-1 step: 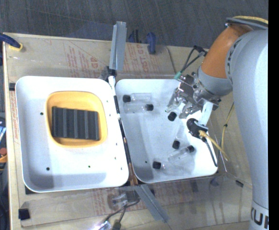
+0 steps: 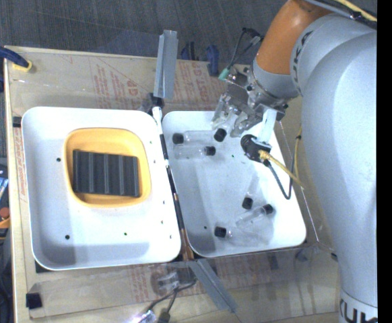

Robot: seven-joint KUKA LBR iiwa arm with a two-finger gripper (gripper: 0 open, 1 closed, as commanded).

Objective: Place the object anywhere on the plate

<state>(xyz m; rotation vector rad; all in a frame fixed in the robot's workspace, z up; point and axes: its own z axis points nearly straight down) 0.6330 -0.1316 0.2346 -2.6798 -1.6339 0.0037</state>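
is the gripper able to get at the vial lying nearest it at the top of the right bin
Probably yes. The gripper hangs just above the clear black-capped vial at the right bin's far end, and nothing lies over the vial; only the bin wall is close.

Left bin [image 2: 41, 234] white, black dots on floor. Right bin [image 2: 203, 200] white. Plate [image 2: 108, 170] yellow-orange rim, dark grey centre with black vertical stripes. Vials [image 2: 253, 214] clear with black caps. Arm [image 2: 337, 147] pale grey; orange band [image 2: 283, 36] above wrist. Claw [image 2: 240, 123] silver metal, black fittings. Cable [image 2: 283, 170] yellow. Counter [image 2: 81, 79] tan wood with faded red print. Clamps [image 2: 14, 59] blue and yellow. Floor [image 2: 81, 12] dark grey.
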